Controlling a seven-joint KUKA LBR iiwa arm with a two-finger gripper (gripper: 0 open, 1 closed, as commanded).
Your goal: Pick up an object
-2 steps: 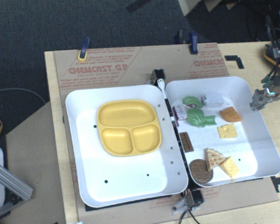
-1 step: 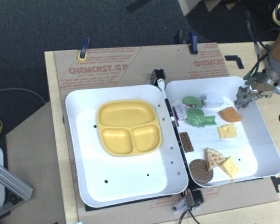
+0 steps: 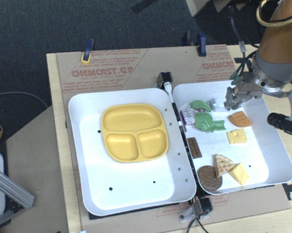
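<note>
Bench (image 3: 132, 64) — brown board printed with red lettering, held at the far edge by a yellow clamp (image 3: 86, 57) and a blue clamp (image 3: 201, 44).

Left bin (image 3: 91, 183) — shallow, white. Holds a yellow divided plate (image 3: 134, 131): one long compartment on the far side, two smaller ones on the near side. Sits toward the far half of the bin.

Right bin (image 3: 275, 153) — shallow, white, touching the left bin along a dark seam. Contents, far to near:
- two green leaf-shaped pieces (image 3: 205, 115), one behind the other, near the far left of the bin;
- small purple-and-white wrapper (image 3: 188, 117) just beside the seam, left of the green pieces;
- orange-brown wafer (image 3: 240, 119), right of the green pieces, just below the gripper;
- pale yellow cheese square (image 3: 237, 136), near the wafer on its near side;
- dark brown bar (image 3: 194, 147) lying along the seam;
- round brown cookie (image 3: 210, 178) at the near left corner;
- tan triangular wedge (image 3: 222, 164) resting against the cookie's right edge;
- yellow cheese wedge (image 3: 239, 174) touching the tan wedge on its near right.

Arm (image 3: 275, 33) — enters from the right, orange band uppermost, grey wrist below, angled down and leftward over the far right part of the right bin.

Gripper (image 3: 232, 101) — pointing down above the bin floor, between the green pieces and the wafer, close to both. Finger state: cannot tell, tips too small and dark to separate. Nothing visibly clamped.
</note>
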